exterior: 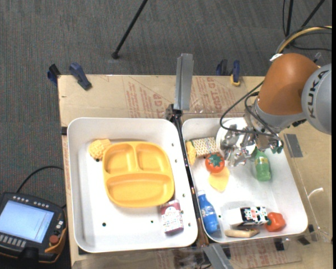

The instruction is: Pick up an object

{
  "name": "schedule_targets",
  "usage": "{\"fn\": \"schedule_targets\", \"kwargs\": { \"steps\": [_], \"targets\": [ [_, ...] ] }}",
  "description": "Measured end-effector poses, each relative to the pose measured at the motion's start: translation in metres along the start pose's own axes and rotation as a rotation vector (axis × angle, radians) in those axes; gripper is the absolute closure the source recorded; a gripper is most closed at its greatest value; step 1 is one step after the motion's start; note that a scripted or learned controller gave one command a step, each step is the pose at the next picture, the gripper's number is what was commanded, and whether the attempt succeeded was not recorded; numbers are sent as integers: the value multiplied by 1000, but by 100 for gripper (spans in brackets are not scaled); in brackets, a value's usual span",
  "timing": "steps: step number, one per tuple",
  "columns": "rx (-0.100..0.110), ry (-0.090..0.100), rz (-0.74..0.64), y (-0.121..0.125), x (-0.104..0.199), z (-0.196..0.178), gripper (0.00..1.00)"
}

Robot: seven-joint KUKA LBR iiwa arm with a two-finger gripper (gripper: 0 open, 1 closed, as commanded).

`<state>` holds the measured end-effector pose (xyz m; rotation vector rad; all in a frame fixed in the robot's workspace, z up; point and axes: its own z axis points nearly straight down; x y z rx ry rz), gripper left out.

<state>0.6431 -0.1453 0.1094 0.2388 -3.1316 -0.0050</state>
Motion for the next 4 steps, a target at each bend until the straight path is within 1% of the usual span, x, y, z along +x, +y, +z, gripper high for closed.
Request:
{"fn": "schedule_targets", "kwargs": {
  "steps": [1, 2, 3, 4],
  "targets": [
    [1, 3, -1, -1, 0, -2, 0],
    [9, -7, -71, 48, 16, 15, 0],
    [3, -4, -108, 40, 44, 21, 0],
    [-3, -10, -505, -58, 35, 19, 0]
  ]
}}
